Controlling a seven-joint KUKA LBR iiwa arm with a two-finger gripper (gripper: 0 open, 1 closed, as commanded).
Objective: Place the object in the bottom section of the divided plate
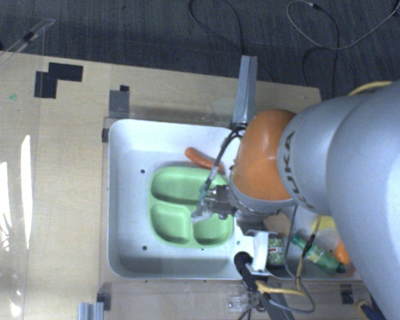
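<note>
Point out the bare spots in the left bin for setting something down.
Bare floor lies in the bin left of the green plate, and along its near wall. Crowded: the plate's right side, under the hand, with an orange carrot just behind.

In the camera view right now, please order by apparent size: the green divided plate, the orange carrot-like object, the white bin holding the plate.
1. White bin, the largest.
2. Green divided plate, lying inside that bin.
3. Orange carrot-like object, the smallest; the arm covers part of it, so its full length is unsure.
</note>
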